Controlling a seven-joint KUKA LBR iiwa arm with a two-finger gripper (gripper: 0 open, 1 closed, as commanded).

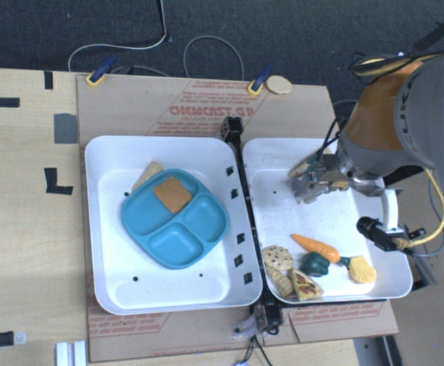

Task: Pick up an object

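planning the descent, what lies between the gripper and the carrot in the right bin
In the camera view, only bare white bin floor separates the gripper from the carrot. The other food pieces lie below the carrot, near the bin's lower rim.

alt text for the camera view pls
A grey robot arm's gripper hovers in the right white bin above an orange toy carrot, a green toy and a yellow toy. The left white bin holds a blue divided plate.

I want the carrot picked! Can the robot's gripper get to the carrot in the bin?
Probably yes. The gripper sits over the right bin, and the carrot lies in that bin's near part with nothing on top of it. The green toy crowds one side.
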